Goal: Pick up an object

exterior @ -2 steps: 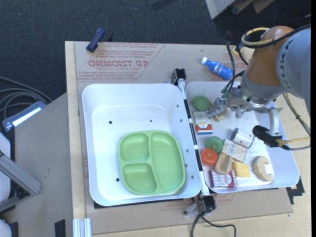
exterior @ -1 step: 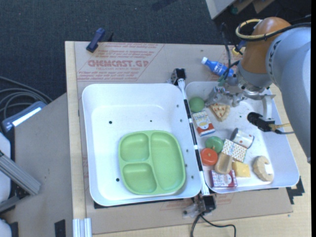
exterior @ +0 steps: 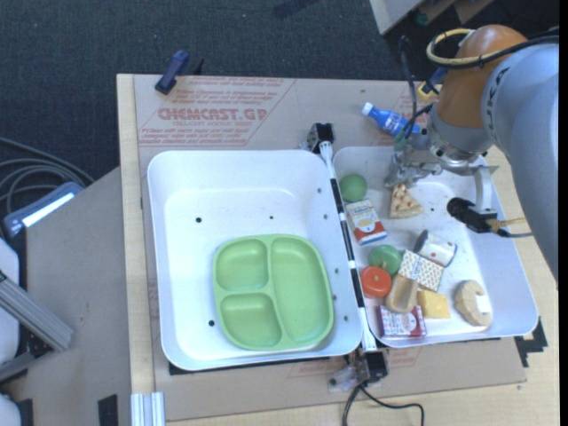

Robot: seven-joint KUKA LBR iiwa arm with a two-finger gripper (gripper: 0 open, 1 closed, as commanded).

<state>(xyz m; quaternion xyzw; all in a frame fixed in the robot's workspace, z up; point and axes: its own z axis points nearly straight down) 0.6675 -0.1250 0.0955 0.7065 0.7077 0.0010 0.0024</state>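
Directly beneath the gripper (exterior: pixel 410 174) a pizza slice (exterior: pixel 406 202) lies flat in the right bin (exterior: pixel 506 264). Whether anything is clamped cannot be told; the thin slice could be missed.

— What are the two bins made of?
— The left bin (exterior: pixel 177 185) and right bin (exterior: pixel 506 282) look like smooth white plastic, faintly glossy.
— And inside the left bin?
— A divided green tray (exterior: pixel 271 291), matt plastic. Beneath the bins, the bench top (exterior: pixel 222 109) looks like printed brown cardboard.
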